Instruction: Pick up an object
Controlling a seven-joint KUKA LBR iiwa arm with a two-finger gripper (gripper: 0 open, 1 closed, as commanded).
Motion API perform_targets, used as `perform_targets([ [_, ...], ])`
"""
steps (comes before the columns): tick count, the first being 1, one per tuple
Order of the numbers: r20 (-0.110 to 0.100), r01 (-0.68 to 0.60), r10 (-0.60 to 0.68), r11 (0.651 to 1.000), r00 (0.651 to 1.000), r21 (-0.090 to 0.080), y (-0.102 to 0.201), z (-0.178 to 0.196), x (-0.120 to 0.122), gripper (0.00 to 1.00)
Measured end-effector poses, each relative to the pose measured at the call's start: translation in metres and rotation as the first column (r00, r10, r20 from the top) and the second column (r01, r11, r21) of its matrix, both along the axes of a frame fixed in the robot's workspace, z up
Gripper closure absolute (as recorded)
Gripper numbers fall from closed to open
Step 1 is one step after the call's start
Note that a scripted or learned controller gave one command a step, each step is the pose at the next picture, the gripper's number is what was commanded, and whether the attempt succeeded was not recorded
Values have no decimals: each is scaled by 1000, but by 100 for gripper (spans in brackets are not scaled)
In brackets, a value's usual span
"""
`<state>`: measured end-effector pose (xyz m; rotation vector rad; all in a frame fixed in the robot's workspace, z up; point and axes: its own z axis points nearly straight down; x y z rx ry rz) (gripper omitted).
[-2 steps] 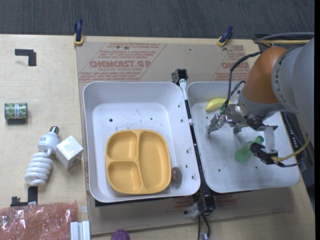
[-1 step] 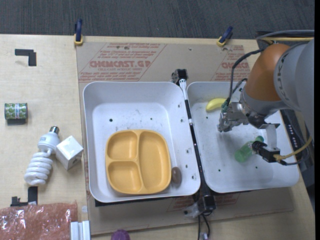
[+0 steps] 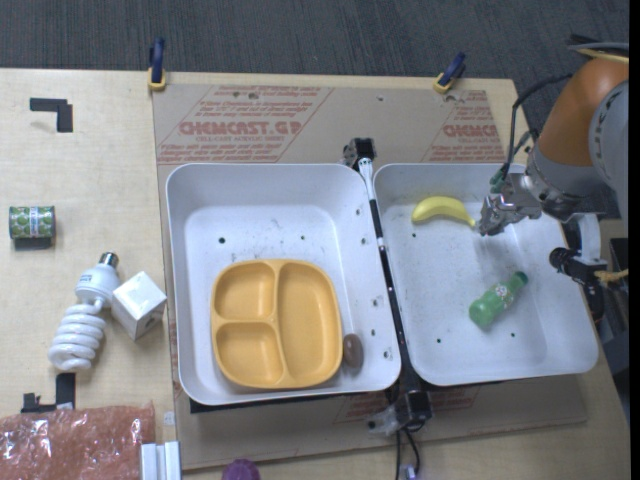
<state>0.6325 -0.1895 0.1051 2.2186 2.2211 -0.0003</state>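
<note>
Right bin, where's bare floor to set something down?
The right bin has open floor along its near side, in front of the green bottle, and in the middle between the bottle and the banana. The far corner is crowded: the tool sits right beside the banana.

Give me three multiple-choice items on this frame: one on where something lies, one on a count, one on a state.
1. Where does the banana lie?
A. In the right bin, at its far end
B. On the yellow plate
C. On the bench left of both bins

2. How many compartments does the yellow plate have?
A. Two
B. Three
C. Four

3. How does the green bottle rest?
A. Upright
B. On its side
C. Between the fingers

Answers: 1 A, it lies by the far wall, beside the gripper. 2 B, two small ones left, one long one right. 3 B, it lies flat on the bin floor, apart from the gripper.
</note>
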Motion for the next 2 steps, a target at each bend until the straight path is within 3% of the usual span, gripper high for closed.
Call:
perform_targets([
  [1,0,0,0,1000,1000,0,0,0,0,0],
  [2,-2,0,0,1000,1000,1,84,-13,-22,0],
])
